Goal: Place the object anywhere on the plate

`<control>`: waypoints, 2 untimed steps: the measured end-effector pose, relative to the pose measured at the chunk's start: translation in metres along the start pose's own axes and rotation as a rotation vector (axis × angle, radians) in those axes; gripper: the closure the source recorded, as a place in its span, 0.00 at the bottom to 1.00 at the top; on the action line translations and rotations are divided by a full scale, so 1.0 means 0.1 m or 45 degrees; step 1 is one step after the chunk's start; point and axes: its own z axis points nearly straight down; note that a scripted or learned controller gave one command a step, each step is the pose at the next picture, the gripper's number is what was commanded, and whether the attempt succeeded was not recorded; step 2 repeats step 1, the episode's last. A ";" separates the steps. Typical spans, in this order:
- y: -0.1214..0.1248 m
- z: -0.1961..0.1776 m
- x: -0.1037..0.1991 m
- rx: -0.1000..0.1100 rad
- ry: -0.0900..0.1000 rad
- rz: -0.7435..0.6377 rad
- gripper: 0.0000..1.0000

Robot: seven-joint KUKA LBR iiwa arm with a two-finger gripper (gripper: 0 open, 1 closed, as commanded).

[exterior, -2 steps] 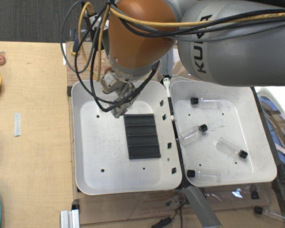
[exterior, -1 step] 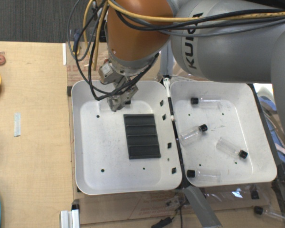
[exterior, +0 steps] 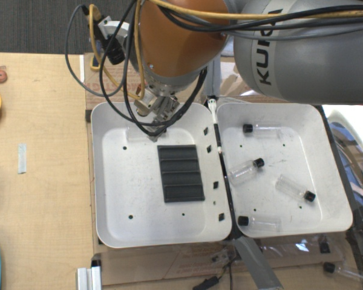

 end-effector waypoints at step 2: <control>-0.08 0.30 0.10 -0.002 -0.002 -0.504 1.00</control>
